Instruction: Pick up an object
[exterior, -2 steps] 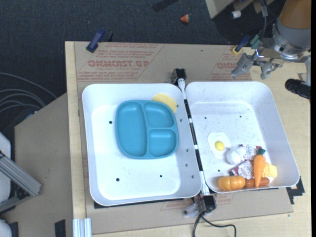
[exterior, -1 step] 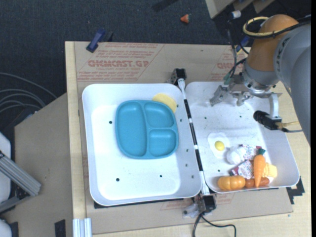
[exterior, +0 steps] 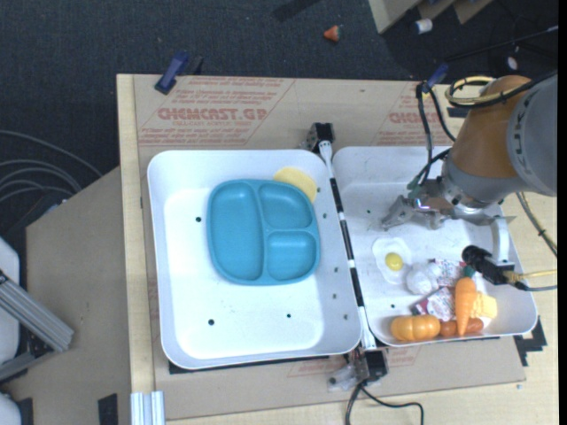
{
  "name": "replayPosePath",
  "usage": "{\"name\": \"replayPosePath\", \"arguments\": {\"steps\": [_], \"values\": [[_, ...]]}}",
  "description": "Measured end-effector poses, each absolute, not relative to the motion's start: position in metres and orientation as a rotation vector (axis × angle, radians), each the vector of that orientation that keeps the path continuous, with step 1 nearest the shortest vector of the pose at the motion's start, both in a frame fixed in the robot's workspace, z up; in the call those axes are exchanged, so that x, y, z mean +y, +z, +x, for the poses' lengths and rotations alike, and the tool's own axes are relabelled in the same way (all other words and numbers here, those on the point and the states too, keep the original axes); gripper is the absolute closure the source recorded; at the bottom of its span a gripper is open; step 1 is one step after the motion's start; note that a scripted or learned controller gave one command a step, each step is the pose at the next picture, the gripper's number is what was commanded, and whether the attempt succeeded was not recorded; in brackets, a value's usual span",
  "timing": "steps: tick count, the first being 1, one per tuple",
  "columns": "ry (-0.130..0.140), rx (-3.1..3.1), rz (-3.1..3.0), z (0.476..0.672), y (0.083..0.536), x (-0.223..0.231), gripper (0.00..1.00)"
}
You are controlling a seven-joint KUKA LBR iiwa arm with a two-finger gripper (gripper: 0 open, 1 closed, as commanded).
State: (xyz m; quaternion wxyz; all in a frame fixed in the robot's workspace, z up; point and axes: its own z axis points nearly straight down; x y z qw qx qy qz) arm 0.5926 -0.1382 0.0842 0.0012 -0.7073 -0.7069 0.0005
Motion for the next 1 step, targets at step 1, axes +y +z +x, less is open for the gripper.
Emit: {"name": "replayPosePath", "arguments": {"steps": [1], "values": [[-0.001,-2.222,-2.221,0.6401,0.085,-0.1257,0.0]]}}
